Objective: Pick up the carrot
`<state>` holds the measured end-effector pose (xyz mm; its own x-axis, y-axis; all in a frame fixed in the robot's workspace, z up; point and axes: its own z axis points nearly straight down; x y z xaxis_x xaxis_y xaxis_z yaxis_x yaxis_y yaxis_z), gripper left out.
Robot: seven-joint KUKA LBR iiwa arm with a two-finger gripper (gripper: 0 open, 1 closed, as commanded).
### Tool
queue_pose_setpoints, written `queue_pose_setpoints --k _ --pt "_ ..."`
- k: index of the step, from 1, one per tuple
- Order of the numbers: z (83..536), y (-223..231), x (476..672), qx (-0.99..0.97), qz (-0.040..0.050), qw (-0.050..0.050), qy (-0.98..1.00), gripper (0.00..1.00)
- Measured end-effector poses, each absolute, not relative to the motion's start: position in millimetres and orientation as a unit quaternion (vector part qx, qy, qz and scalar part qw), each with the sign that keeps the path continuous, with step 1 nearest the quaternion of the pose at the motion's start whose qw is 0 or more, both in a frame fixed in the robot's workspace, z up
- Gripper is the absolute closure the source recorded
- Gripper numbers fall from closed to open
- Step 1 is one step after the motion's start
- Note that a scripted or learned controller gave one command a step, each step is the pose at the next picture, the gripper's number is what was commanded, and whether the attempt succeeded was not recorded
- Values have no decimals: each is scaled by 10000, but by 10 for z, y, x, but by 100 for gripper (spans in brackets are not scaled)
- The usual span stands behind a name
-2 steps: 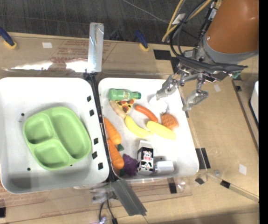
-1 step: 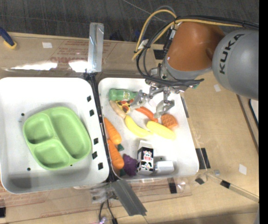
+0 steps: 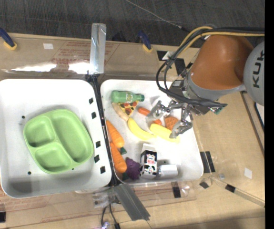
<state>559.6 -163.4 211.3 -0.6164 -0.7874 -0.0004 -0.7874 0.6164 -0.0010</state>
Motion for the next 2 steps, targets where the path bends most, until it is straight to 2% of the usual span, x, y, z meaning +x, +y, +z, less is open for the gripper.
queue_pose_setpoints --k 1,2 --pt "2775 -1538 5831 -1429 -11 25 9897 0" --pt "1541 -1325 5698 -956 20 -47 9954 0"
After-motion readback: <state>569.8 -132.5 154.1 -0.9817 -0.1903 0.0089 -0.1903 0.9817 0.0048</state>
